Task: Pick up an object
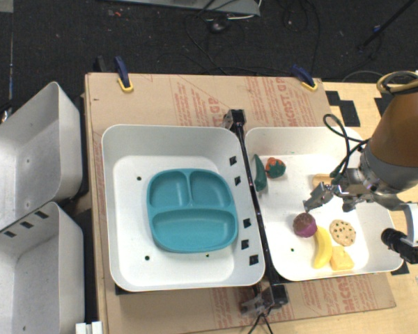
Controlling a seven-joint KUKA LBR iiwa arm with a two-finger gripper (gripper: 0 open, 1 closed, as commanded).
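The gripper (319, 200) hangs low over the right bin (292, 141), reaching in from the right. Its dark fingers are spread apart with nothing between them, so no object is held. The open stance suggests an approach or search posture above the group of small items, not a completed grasp.

Candidate objects lie close by. A dark purple ball (305, 225) sits just below and slightly left of the gripper, near the fingertips but apart from them. It appears the most likely target. A round cookie (343, 232) lies below and to the right of the gripper. A yellow banana (322, 248) and a yellow wedge (341, 259) lie further below, the two touching or nearly touching. A small tan block (322, 179) rests just above the gripper, partly hidden by the wrist.

Further left of the gripper, a red-and-green toy (274, 166) and a dark green piece (260, 175) sit near the divider between the bins.

The left bin (125, 152) holds a teal divided plate (192, 210), well apart from the gripper and not in the way.

Obstructions: the ball, cookie and banana are crowded together, so a descending finger could strike a neighbour. Cables (341, 141) hang above the wrist. The brown tabletop (195, 96) carries both bins.
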